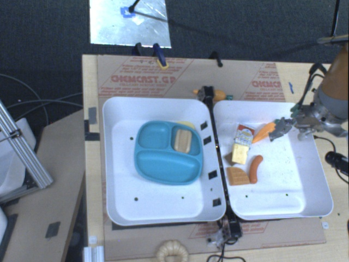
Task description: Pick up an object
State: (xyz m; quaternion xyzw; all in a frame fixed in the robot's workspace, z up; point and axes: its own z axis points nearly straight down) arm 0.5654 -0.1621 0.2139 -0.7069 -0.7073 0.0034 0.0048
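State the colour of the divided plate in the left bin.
Blue; the divided plate shows clearly in the camera view.

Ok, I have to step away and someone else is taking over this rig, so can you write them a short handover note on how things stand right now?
Gripper: low over the right bin, near its upper right, right beside the orange carrot; whether it grips anything cannot be told.
Right bin: carrot, a small red-topped packet, a yellow block, a tan cracker, a sausage.
Left bin: a blue divided plate with a tan piece in its upper right compartment.
Done: arm has reached the carrot.
Left: get one item clearly between the fingers and lift it.
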